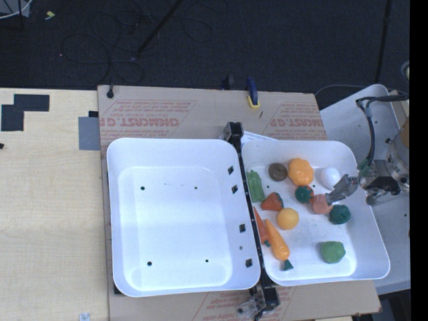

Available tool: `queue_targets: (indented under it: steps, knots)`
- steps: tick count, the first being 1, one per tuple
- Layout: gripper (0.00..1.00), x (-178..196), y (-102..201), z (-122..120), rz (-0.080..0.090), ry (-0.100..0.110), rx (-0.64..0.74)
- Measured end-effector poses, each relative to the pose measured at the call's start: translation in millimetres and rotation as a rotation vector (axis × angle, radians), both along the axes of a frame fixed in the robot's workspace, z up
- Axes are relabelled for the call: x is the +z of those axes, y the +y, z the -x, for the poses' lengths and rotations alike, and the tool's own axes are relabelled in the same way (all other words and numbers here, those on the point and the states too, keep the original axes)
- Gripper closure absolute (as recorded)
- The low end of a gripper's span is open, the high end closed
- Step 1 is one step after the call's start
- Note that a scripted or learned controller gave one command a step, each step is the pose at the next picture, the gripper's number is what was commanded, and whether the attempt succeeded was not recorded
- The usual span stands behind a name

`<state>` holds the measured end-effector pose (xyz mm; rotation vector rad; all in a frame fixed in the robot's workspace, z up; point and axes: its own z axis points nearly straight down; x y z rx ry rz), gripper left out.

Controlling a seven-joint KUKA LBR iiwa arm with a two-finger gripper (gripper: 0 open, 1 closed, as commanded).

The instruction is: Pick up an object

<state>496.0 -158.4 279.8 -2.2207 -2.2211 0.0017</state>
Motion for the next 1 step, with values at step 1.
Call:
queue_targets:
  steps: [1]
  knots:
    - [0.0,-159.4,1.3,-119.0,0.0,-0.006,0.006]
